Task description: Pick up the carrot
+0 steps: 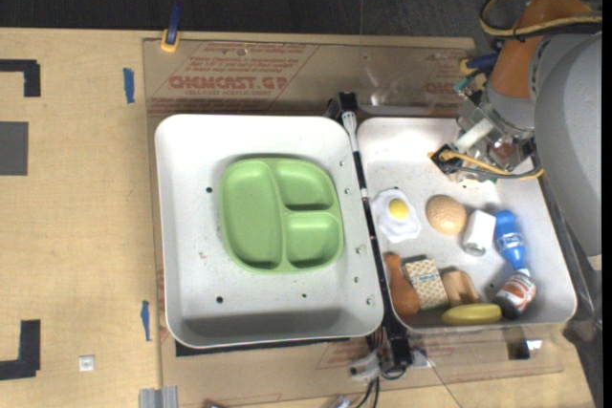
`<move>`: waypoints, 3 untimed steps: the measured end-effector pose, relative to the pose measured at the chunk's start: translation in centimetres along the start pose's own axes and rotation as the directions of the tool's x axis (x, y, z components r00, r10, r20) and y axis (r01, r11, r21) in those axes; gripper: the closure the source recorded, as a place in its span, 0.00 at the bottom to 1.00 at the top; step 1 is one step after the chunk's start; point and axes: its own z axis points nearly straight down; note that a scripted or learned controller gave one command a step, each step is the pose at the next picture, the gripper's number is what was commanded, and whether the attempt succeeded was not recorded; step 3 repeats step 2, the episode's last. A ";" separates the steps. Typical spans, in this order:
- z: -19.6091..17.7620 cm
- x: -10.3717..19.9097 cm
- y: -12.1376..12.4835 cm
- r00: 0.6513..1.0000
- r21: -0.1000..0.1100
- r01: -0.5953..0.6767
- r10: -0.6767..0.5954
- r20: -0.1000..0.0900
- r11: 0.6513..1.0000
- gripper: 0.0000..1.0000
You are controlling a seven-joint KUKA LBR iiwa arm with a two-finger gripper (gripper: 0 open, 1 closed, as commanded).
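Banana (471, 312) near the carrot (401, 289); cracker (426, 281) touching it; gripper (490, 146) well apart, its state impossible to tell.

The far left part of the right bin (411, 148) is bare, so there is room to come down there. The near part is crowded. The carrot (400, 287) lies against the bin's left wall, and a tan block (425, 280) seems to touch its right side. A fried egg (397, 213) sits just on its far side. The left bin (191, 205) has room around its green plate (282, 210).
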 end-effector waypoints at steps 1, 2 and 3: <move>0.1 -0.7 0.0 1.000 0.017 -0.002 0.002 0.023 1.000 0.00; 0.9 -1.3 0.9 0.978 0.065 -0.209 0.209 0.008 0.976 0.00; 0.9 -1.3 0.9 0.978 0.065 -0.209 0.209 0.008 0.976 0.00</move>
